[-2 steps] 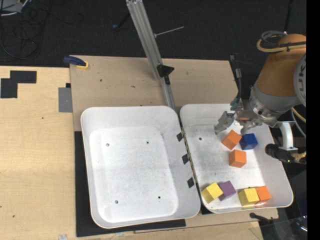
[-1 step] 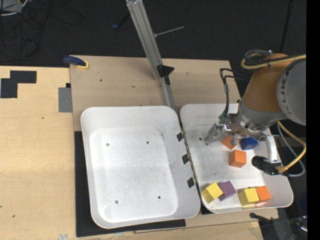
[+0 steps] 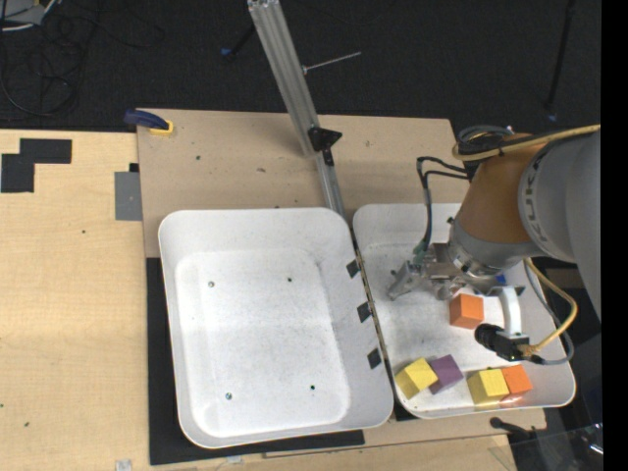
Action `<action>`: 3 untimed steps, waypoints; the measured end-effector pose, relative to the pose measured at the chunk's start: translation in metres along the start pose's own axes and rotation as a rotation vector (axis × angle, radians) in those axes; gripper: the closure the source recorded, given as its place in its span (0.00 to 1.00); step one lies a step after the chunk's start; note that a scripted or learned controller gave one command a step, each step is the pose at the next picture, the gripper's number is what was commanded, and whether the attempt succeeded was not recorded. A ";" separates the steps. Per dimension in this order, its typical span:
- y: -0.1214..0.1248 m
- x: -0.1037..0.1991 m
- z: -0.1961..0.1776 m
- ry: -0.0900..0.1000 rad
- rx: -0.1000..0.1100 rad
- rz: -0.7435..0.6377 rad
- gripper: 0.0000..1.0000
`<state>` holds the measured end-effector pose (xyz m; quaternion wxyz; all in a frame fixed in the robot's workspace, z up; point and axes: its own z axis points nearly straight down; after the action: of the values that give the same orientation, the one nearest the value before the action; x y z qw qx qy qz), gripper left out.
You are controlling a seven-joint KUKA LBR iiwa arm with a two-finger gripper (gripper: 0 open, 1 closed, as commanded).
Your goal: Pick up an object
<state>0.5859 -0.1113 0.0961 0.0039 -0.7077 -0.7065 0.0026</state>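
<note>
orange block point(image 3: 468, 309): in the right bin point(image 3: 392, 229), mid-right, just under the arm's wrist; nearest candidate for the pick, partly tucked below the wrist hardware
other blocks: yellow block point(image 3: 416, 376) touching purple block point(image 3: 445, 371) near the front rim; a second yellow block point(image 3: 488, 386) touching a small orange block point(image 3: 518, 380) at the front right corner
gripper point(image 3: 404, 281): low over the bin floor, left of the orange block, fingers look spread a little, nothing seen between them
arm point(image 3: 510, 204): reaches in from the right, orange band over the bin
left bin point(image 3: 186, 234): beside the right one, rims touching
risk 1: fingers likely close on bare floor, since they sit apart from every block
risk 2: wrist or cable point(image 3: 510, 341) may nudge the orange block sideways
risk 3: the touching pairs could get grabbed two at once or slip
</note>
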 end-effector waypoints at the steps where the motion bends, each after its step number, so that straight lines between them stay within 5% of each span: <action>1: 0.001 -0.003 -0.013 -0.001 -0.004 0.009 1.00; 3: -0.003 -0.006 -0.139 -0.003 -0.014 -0.002 1.00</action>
<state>0.5842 -0.1176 0.2352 -0.0020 -0.7069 -0.7073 -0.0014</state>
